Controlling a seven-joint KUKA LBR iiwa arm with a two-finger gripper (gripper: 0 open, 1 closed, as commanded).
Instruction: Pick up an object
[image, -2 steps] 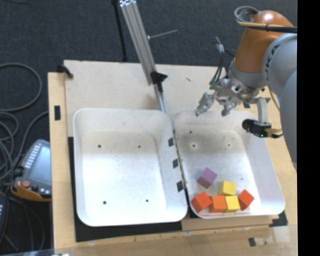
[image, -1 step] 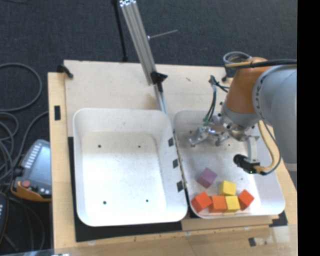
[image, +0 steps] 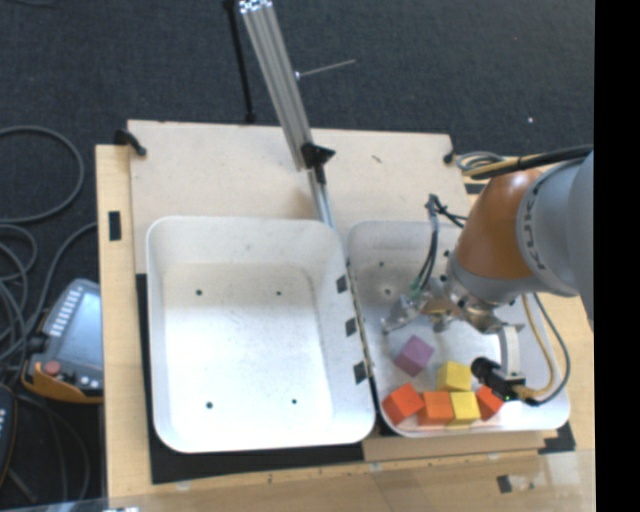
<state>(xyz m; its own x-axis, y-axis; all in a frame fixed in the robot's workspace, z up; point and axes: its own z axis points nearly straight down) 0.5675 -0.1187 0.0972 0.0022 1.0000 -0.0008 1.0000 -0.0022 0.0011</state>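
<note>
End effector hangs in the right bin, centre-right of the frame, just above and a bit left of the purple block. I see metal parts spread under the wrist, but I cannot tell if it is wide, narrow or closed, bc the orange band and cables cover much of it. Nothing is visible between its parts, so I judge it holds nothing yet.

Objects are at the lower-right of the frame, near the front wall of that bin: purple block alone, then a row w/ an orange block, a second orange one, a yellow block, and another yellow block behind the row. The left bin I ignore.

Handling, my judgement: they look like small foam or wood cubes, so light, stiff enough, not fragile, matte and not very slippery. Purple block is the best target, it stands apart from the others w/ free space around. I would take it on two opposite flat faces, approx. at mid-height. The row blocks touch each other, so closing there may push a neighbour.
</note>
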